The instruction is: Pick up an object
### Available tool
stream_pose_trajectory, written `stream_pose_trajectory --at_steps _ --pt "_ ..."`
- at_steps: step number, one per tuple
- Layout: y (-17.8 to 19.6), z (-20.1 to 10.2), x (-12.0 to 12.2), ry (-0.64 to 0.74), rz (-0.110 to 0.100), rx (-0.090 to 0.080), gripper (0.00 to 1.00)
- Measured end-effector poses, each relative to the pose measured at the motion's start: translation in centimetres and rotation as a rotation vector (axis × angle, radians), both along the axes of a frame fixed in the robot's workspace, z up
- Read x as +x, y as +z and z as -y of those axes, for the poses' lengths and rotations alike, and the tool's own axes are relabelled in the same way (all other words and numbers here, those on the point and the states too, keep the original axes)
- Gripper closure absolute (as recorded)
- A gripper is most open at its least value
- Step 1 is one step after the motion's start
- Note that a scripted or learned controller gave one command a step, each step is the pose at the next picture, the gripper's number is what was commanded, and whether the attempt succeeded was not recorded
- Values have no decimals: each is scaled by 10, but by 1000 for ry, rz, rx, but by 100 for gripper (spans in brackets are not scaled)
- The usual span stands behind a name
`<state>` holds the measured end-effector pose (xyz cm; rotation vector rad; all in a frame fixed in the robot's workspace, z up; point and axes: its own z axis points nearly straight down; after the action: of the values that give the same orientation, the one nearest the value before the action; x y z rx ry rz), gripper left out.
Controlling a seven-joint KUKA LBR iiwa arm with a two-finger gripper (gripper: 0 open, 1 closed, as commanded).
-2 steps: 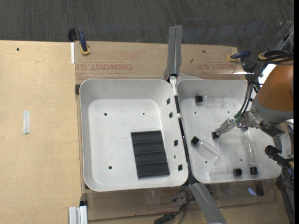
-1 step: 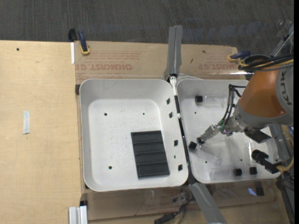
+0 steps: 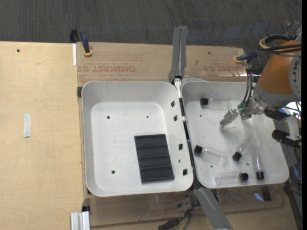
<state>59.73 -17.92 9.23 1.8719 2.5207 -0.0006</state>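
Here you see clear tubes with black caps (image 3: 238,154) scattered across the right bin (image 3: 283,169), mostly toward its near side. The gripper (image 3: 229,118) hangs above the bin's middle, apart from them; whether its claw is spread, you cannot tell.

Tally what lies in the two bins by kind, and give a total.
Black ridged block, left bin: 1
Clear tubes with black caps, right bin: about 5, at; the clear bodies are hard to tell apart
Total: about 6
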Motion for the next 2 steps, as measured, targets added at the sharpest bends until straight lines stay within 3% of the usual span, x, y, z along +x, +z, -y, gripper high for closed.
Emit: stream_pose_trajectory --at_steps 1,2 --pt "1 5 -75 24 -2 2 0" --pt "10 5 -75 21 -2 1 100"
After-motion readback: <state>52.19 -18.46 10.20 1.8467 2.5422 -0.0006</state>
